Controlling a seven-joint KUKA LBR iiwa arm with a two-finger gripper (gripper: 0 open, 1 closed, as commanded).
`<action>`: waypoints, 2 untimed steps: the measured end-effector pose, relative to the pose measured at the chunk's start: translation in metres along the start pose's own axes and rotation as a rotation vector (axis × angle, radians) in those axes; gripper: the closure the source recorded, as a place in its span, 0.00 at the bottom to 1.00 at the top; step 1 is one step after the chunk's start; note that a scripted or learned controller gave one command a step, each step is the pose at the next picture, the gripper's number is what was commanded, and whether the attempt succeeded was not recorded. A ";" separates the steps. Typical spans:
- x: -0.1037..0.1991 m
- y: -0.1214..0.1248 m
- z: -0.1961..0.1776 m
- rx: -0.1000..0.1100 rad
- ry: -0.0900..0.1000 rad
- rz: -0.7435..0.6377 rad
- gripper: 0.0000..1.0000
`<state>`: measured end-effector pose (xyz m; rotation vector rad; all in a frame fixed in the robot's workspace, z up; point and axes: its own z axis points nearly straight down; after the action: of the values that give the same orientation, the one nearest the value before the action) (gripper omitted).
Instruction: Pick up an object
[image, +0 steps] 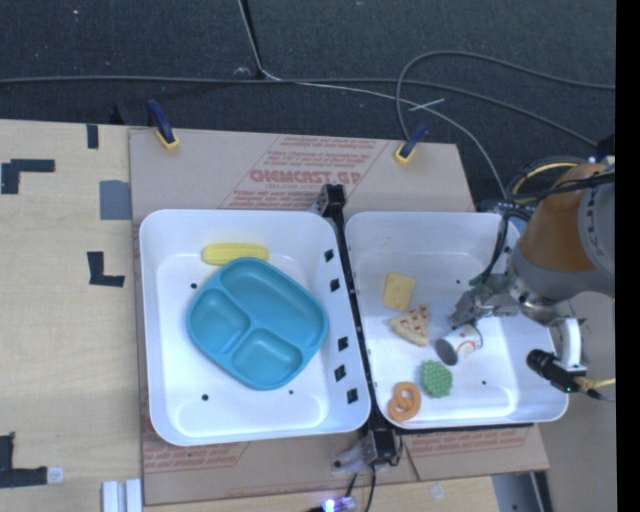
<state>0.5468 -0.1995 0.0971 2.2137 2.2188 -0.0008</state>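
The counter (60, 330) carries two white bins side by side. The left bin (160, 400) holds a blue divided plate (257, 322) and a yellow corn cob (235, 253) at its far edge. The right bin (430, 235) holds a cracker (398, 291), pizza slice (411, 326), green piece (436, 378), pretzel (405, 400) and white cup (460, 344). The hand (470, 312) hangs just above the cup; I cannot tell its grip.
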 end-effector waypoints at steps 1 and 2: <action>-0.004 0.006 -0.062 0.000 0.004 0.001 1.00; -0.004 0.015 -0.122 -0.001 0.004 0.000 1.00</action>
<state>0.5615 -0.2033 0.2189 2.2156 2.2199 0.0038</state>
